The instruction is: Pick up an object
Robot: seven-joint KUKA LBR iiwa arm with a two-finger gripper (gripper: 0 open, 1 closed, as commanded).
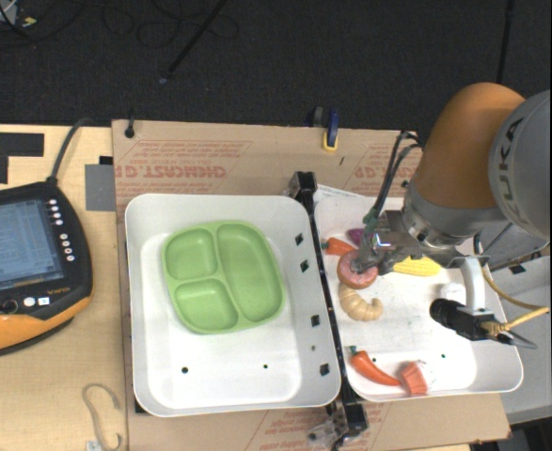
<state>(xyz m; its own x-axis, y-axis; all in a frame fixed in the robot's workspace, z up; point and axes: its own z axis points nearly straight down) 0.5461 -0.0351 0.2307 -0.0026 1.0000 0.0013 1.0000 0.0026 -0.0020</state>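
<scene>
Gripper [374, 249] low in right bin [501, 383], directly over pink donut [357, 272] and seemingly touching its top edge, croissant [361, 303] just beyond it toward the front; grip state can't be told, grasp unconfirmed.

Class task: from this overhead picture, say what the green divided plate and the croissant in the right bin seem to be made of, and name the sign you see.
Green divided plate: probably moulded plastic, with a smooth, even colour and soft rounded ridges between three compartments. Croissant: likely a plastic or rubber toy, tan with a slight sheen and moulded segments; the material is uncertain.
</scene>
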